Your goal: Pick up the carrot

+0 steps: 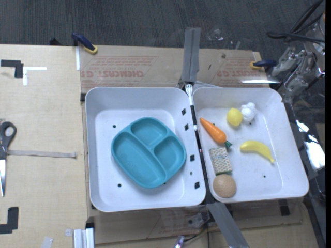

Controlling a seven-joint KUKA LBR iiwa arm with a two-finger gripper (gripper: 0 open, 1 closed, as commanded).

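Not started, by the look of it. Carrot [213, 130] lies untouched in right bin [289, 154], against its left wall, tip pointing far-left, green end near-right. Sponge [221, 160] just near of it, lemon [234, 117] to its right, banana [257, 150] further right. Gripper [296, 71] parked outside bin's far-right corner, well apart; fingers: cannot tell. Left: reach, grasp, lift.

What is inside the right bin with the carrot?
The right bin holds the carrot, a lemon, a small white object, a banana, a patterned packet and a tan round item. Anything under them is covered.
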